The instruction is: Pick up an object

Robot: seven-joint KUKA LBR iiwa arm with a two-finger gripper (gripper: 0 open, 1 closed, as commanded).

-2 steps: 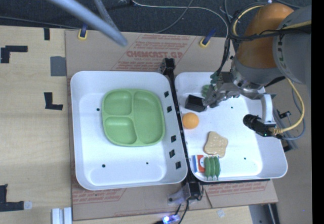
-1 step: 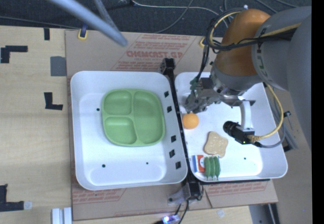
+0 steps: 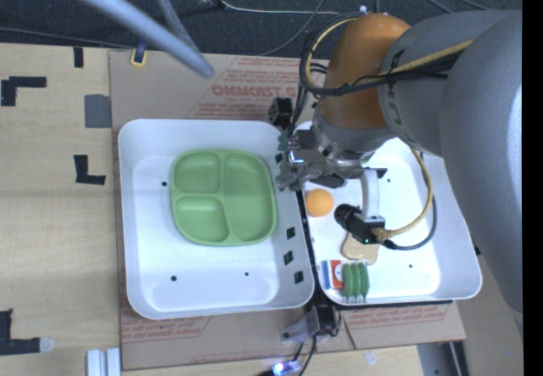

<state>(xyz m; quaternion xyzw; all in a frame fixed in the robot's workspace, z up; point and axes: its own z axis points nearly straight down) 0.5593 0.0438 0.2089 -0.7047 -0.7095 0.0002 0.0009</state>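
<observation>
A: Arm pose?
B: Reaches in from right, wrist pointing down; gripper (image 3: 297,164) over right bin's (image 3: 428,268) far-left corner. Grip state: can't tell.
A: Object?
B: Orange ball (image 3: 320,203) just beside it, at left edge.

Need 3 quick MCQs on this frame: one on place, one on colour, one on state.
1. The green plate lies:
A) in the left bin
B) in the right bin
C) on the bench outside both

2. The ball is:
A) blue
B) orange
C) white

3. The green plate is:
A) flipped over
B) standing on edge
C) flat, hollows up

Answers: 1 A, it rests on the left bin's floor. 2 B, it shows orange against the white. 3 C, its compartments face the camera.
</observation>
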